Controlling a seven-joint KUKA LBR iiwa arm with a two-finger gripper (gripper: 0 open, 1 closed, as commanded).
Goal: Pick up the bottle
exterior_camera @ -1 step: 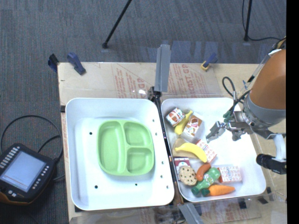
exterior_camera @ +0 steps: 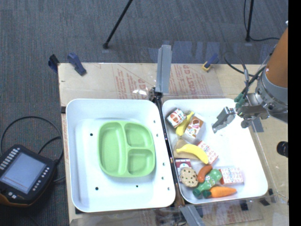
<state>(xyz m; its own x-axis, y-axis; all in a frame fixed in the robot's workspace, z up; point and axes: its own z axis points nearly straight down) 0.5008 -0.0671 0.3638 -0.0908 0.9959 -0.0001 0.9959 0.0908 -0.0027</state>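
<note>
Left bin (exterior_camera: 75,126) holds just the green tray (exterior_camera: 126,149). Right bin's near edge: green bottle (exterior_camera: 208,182), wedged between cookie (exterior_camera: 188,176) and carrot (exterior_camera: 220,191). Gripper (exterior_camera: 235,119) hovers far-right, fingers spread wide, holding nothing. Risk: crowding neighbours deflect fingers, grabbing carrot instead.

Bare white floor lay open under me across the upper right of the right bin (exterior_camera: 254,140). Toward the green bottle (exterior_camera: 207,183) it got tight: a carrot (exterior_camera: 221,191) touched its front, a cookie (exterior_camera: 188,176) sat to its left, a small carton (exterior_camera: 232,175) crowded its right, and a banana (exterior_camera: 193,151) lay just above.
</note>
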